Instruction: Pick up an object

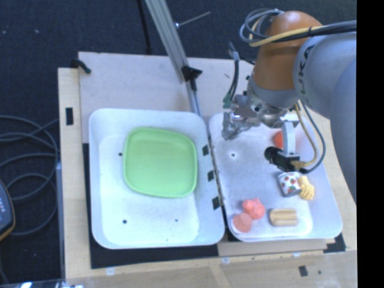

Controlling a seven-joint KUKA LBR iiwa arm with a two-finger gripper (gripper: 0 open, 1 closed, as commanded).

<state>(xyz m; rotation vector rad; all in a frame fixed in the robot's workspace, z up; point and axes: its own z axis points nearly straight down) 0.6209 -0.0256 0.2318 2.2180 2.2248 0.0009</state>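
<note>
**A:** What did the bench look like? Talk me through it.

**B:** A pale wooden bench stood on dark carpet, cables trailing off to the left. It carried two shallow white bins, side by side. The left bin held one green square plate, lying flat.

**A:** And the right bin?

**B:** The right bin had the small stuff, all on its near and right side. One pink lumpy toy touched one flat pink disc. Just right of them lay one tan hot-dog-like piece, long axis running left to right. Farther back sat one white block with red spots, touching one yellow piece. Something red-orange peeked out by the arm's cabling.

**A:** The gripper?

**B:** The gripper hung over the right bin's far left corner, pointing down. Whether it was clenched or released, I couldn't tell. Nothing was visibly between its fingers.
</note>
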